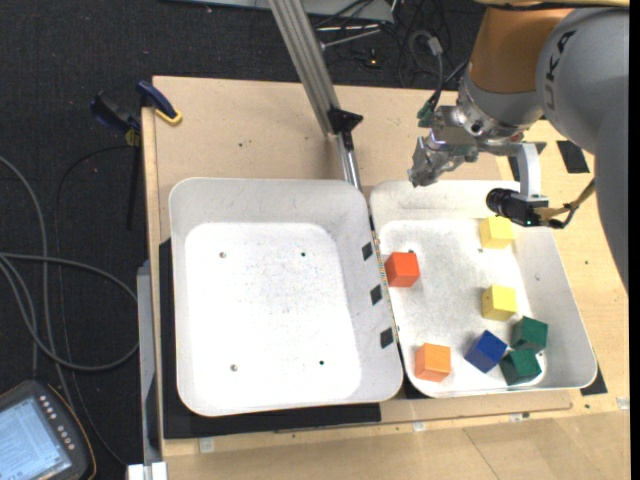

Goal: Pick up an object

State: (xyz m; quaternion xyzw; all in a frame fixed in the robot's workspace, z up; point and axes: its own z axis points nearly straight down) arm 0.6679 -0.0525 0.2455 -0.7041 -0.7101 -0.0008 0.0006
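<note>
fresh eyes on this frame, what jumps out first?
The big grey arm with its orange band fills the upper right, its gripper hanging over the far edge of the right bin. That bin holds all the colour: two orange cubes, two yellow cubes, a blue cube and two green cubes, mostly clustered in its near corner. The left bin is plain speckled white.

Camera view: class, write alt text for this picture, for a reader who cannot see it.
A grey robot arm's gripper hangs above the far edge of the right white bin, which holds seven small blocks: two orange, two yellow, one blue, two green. The left white bin sits beside it on a wooden bench.
</note>
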